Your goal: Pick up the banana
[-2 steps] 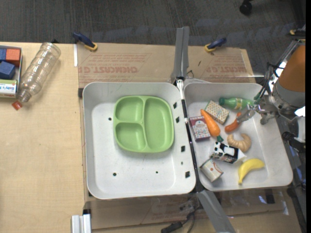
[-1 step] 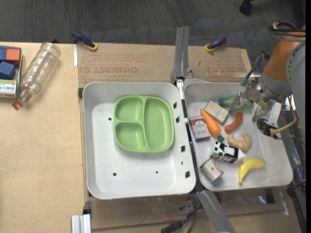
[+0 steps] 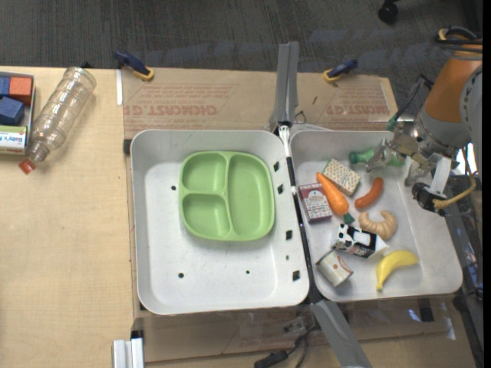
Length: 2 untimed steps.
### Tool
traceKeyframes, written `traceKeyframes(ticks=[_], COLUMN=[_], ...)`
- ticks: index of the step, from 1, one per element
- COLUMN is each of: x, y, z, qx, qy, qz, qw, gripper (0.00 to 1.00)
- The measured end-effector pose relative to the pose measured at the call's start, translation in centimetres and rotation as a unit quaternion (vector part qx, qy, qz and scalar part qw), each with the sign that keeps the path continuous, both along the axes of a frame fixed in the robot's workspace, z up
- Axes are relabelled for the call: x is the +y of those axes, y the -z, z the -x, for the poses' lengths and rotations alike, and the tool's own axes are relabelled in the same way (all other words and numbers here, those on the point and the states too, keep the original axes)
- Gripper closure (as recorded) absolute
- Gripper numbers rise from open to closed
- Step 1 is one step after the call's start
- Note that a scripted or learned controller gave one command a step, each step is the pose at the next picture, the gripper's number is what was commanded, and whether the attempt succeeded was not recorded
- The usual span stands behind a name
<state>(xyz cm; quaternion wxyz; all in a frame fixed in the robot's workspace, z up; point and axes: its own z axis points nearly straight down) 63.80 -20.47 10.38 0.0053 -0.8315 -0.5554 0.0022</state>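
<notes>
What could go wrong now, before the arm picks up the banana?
1. The gripper is at the far side of the right bin, while the banana lies near its front edge, so a long move remains.
2. The croissant lies on that path and might be knocked.

A grey arm (image 3: 469, 98) with an orange band, metal wrist hardware and a yellow cable.

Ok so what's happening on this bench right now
The grey arm with the orange band reaches into the right white bin, its gripper near the far edge. The yellow banana lies untouched at the near side, beside toy foods. The green divided plate sits in the left white bin.
</notes>
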Motion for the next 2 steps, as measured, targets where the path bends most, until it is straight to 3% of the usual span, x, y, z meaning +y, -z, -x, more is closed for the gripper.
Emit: traceKeyframes(ticks=[1,2], x=[0.0,-0.1], y=[0.0,1.0], z=[0.0,1.5], qx=[0.0,-0.007], qy=[0.0,-0.013], qz=[0.0,-0.0018], qw=[1.0,0.9999], gripper=[0.0,0.0])
